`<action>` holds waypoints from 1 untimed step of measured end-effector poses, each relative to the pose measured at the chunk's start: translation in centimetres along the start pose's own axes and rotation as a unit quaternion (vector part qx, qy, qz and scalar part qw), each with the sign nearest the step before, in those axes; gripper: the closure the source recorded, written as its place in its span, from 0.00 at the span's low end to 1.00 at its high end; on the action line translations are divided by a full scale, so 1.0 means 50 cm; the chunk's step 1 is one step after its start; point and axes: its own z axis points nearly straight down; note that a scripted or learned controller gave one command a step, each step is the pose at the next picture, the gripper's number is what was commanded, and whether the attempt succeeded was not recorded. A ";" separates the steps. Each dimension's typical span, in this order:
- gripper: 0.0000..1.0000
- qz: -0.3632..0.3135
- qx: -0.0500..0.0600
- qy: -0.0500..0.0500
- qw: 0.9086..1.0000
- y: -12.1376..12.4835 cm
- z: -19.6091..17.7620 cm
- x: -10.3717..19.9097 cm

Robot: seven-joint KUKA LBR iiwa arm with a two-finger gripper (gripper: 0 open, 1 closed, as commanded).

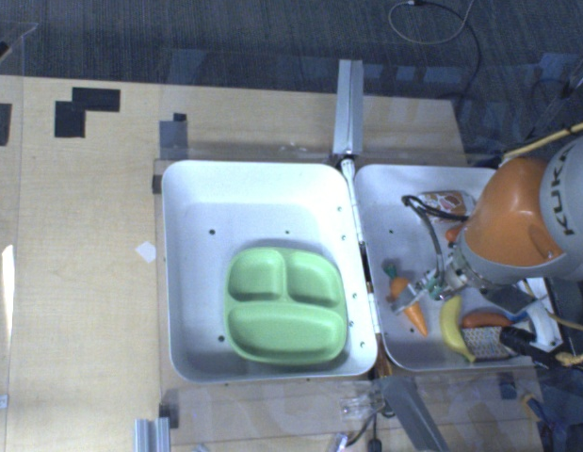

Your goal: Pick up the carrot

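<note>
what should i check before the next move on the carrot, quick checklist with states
1. carrot in view in the right bin, lying flat: ok
2. gripper close above carrot: ok
3. carrot between the fingers: not ok, it lies just beside and below them
4. finger opening: cannot tell
5. room around carrot: not ok, banana lies close on its right
6. green tray out of the way, in the left bin: ok

Readable only in part: dark capital letters "KU" on the grey casing of the robot arm (566,210), cut off by the frame's right edge. Print on the brown packet (445,202) in the right-hand bin too small to make out.
</note>
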 end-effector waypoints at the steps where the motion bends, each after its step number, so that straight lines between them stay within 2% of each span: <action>1: 1.00 -0.001 -0.004 -0.002 1.000 0.007 -0.025 -0.001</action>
